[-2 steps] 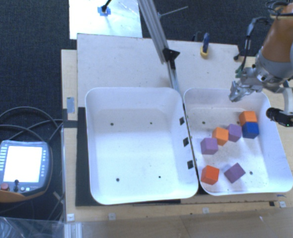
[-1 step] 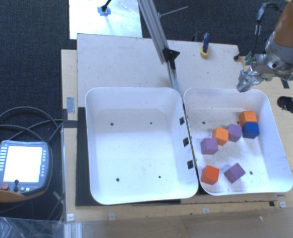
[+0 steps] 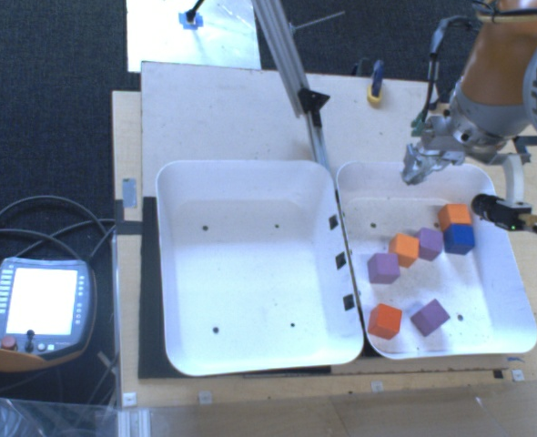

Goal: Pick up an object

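Grey two-finger gripper (image 3: pixel 420 169) on the orange-banded arm, poised over the far edge of the right-hand shallow white bin (image 3: pixel 514 308); whether it is open or closed cannot be told from here. The small foam cubes lie below it in the view, toward the bench's near side. Nearest are an orange cube (image 3: pixel 404 248) touching a purple cube (image 3: pixel 430 243), and an orange cube (image 3: pixel 453 216) against a blue cube (image 3: pixel 460 238). The left-hand white bin (image 3: pixel 173 335) lies well apart.
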You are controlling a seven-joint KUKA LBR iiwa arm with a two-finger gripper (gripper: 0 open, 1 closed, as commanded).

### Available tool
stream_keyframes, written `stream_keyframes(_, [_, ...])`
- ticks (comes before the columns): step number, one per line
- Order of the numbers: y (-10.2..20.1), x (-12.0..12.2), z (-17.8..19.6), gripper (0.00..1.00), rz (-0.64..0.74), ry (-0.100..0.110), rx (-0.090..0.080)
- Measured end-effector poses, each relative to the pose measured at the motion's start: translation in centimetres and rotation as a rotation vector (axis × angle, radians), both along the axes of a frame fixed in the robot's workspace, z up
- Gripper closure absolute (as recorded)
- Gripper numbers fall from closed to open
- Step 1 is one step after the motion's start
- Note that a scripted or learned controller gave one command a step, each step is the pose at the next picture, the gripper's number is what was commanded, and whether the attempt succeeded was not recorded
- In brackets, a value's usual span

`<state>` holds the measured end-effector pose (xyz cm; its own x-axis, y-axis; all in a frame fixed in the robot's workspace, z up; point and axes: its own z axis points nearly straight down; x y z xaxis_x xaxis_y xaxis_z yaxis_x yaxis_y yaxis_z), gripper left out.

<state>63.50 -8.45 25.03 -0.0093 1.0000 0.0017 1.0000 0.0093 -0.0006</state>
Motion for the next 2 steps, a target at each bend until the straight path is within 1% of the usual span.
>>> stream_keyframes(1, [5.2,-2.0,0.6,1.00,0.001,-0.001,0.000])
stream_keyframes(2, [10.8,-3.8,-0.9,1.00,0.001,0.001,0.001])
